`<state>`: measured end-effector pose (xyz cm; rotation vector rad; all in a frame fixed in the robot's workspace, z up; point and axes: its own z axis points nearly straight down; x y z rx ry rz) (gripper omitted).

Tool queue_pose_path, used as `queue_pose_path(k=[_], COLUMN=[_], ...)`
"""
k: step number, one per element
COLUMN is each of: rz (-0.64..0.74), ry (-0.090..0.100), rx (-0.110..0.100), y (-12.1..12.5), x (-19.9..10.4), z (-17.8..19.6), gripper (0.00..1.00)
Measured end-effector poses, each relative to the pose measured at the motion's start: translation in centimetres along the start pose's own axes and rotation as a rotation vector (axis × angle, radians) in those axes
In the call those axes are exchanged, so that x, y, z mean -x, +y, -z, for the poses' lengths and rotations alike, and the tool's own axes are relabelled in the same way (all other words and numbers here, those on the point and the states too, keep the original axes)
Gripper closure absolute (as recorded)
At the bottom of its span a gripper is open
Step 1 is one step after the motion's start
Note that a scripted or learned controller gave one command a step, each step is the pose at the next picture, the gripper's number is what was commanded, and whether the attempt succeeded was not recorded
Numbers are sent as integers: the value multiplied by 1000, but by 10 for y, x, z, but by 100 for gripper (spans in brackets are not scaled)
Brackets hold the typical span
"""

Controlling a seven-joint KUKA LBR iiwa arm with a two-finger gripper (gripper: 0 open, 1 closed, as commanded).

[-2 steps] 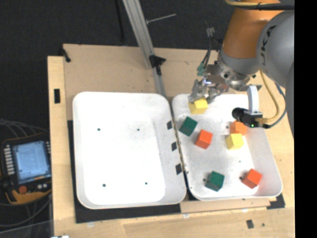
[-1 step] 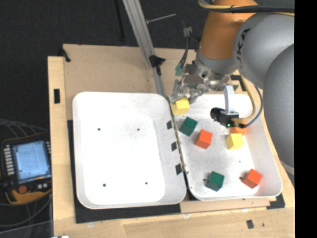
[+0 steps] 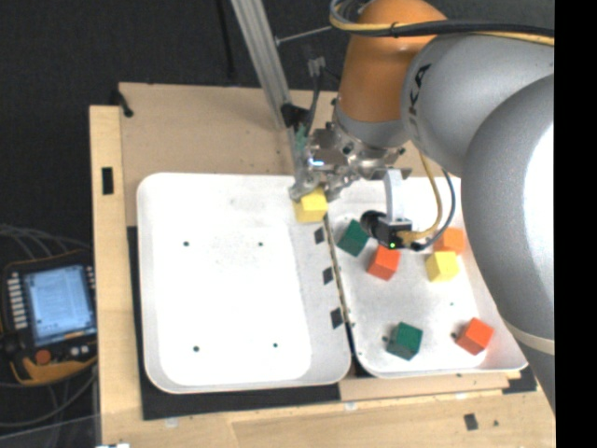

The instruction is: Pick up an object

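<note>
Yellow marks the object that matters: a small yellow block (image 3: 311, 206) sits right under the gripper (image 3: 315, 188), at the far end of the seam between the two white bins. It seems pinched between the fingertips, so the gripper reads as clenched on the yellow block, though the block may also be resting on the left bin (image 3: 224, 278) near its far right corner. The arm (image 3: 485, 110) hangs over the right bin (image 3: 438, 367) from the right.

If the grasp is good, the next move is probably a straight lift. The left bin offers open room. Toward the right bin's middle, clutter begins: a green block (image 3: 353, 239) just beside, an orange block (image 3: 383, 262), another yellow cube (image 3: 442, 266), then a second green cube (image 3: 404, 341) and an orange cube (image 3: 474, 335) along the near edge.
</note>
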<state>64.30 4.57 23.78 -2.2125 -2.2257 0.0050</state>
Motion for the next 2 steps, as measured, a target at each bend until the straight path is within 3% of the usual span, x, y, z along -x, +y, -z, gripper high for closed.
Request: queue_pose_path(k=[1, 2], rz=[2, -2], ry=[2, 1], rx=[5, 4], y=[1, 2], x=[-49, -46], z=[9, 9], gripper=[100, 0])
